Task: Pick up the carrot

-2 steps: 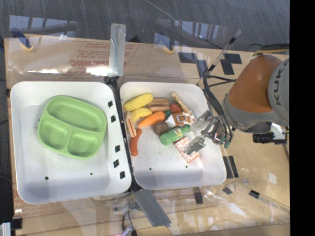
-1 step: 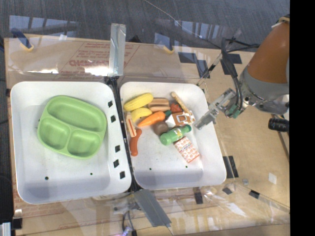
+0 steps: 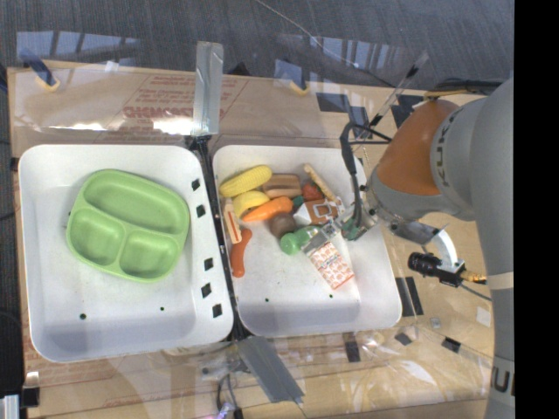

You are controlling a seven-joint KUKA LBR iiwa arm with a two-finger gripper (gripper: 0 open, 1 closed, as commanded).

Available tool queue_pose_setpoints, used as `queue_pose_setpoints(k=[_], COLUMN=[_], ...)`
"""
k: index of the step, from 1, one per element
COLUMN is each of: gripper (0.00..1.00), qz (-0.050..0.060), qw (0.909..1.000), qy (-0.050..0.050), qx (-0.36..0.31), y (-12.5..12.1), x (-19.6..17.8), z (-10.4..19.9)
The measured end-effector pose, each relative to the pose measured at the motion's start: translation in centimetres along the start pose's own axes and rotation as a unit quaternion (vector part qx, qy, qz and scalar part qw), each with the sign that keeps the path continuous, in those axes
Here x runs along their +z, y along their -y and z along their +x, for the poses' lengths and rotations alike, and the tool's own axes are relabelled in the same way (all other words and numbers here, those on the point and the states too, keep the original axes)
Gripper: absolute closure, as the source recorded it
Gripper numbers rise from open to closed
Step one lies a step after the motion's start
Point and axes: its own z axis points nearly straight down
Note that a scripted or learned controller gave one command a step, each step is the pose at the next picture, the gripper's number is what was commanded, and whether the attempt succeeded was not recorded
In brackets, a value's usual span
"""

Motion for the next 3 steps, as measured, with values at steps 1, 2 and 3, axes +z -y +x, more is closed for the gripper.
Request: queue_pose_setpoints(k=[1,2,3], gripper=[0.00,0.00,0.00], qz=[-0.002,0.012,-0.005], qw=[0.9900,0.9958,0.9919], qy=[0.001,0.004,0.010], qx=[0.141,0.091,0.126], y=[-6.1,-12.0,-11.2], x=[-0.7,0.5,1.0], z=[3.5,3.8,4.2])
